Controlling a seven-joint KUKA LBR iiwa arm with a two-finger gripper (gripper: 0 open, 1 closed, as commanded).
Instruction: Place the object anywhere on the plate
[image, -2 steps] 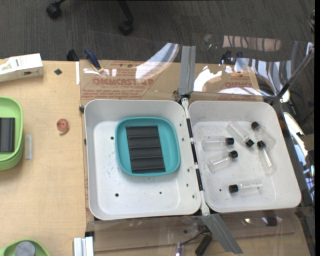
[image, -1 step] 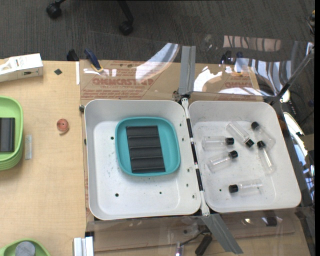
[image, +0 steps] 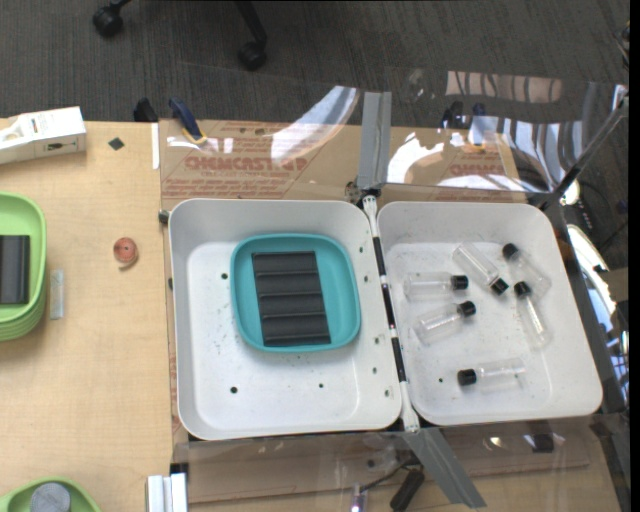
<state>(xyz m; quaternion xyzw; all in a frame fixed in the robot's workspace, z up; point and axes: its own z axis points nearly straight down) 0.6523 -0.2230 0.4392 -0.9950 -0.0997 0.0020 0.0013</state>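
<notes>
While a dark ribbed block (image: 291, 296) lies flat across the middle of the teal plate (image: 342, 300) in the left bin (image: 200, 330), clear vials with black caps sit scattered in the right bin (image: 560, 400), well apart from the plate. One vial (image: 436, 286) lies near the divider, another (image: 444, 320) just below it, a third (image: 490, 376) toward the front wall, and three more (image: 482, 268) (image: 522, 262) (image: 530, 308) cluster toward the back right.

If the ribbed block counts as part of the plate, the task looks barely started: every vial rests in the right bin and none touches the teal rim. What is left, on that reading, is the whole job: pick one vial, carry it over the divider, and set it down on the plate. If the block is itself the object, the placing appears already done. The frame alone does not settle which.

As for the gripper, its opening and what, if anything, it holds cannot be told from this view.
</notes>
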